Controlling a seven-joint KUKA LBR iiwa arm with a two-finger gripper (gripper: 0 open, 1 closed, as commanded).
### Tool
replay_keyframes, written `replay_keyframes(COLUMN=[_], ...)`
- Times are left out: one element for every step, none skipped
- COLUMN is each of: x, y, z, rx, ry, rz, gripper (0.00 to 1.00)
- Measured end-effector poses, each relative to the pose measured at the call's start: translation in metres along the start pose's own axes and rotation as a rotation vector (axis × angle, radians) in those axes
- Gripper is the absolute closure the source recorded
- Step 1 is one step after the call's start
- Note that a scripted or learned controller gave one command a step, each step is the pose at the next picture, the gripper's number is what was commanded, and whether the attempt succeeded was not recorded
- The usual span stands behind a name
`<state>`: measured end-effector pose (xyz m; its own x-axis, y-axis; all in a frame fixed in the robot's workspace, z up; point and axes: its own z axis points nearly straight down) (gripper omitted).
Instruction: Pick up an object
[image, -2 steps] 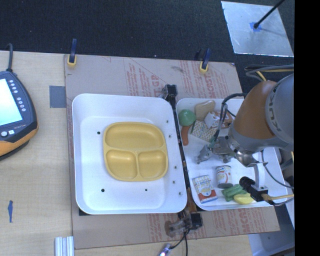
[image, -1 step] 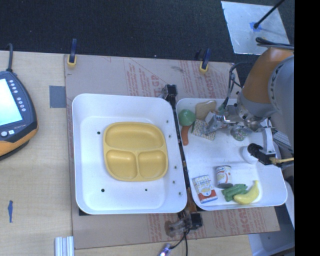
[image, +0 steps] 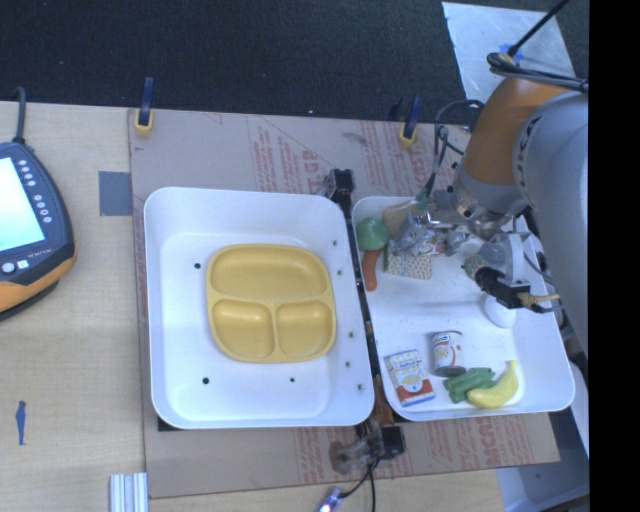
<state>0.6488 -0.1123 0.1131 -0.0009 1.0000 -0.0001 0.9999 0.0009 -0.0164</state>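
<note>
Arm reached in from the right with gripper (image: 428, 232) low over the upper part of the right bin (image: 545, 395), evidently going for the patterned packet (image: 410, 264) beside the carrot (image: 371, 268) there; jaw state could not be told amid clutter; yellow tray (image: 270, 300) sat left.

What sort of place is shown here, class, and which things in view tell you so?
Probably a robotics lab test bench. A robot arm reaches over two white bins clamped to a board, a teach pendant lies beside them, and toy food such as a banana serves for practice.
</note>
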Motion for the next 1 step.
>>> replay_keyframes(x=[-0.0204], y=[0.0042], z=[0.0208], rx=[0.016], ry=[0.012], rz=[0.004], gripper=[0.0])
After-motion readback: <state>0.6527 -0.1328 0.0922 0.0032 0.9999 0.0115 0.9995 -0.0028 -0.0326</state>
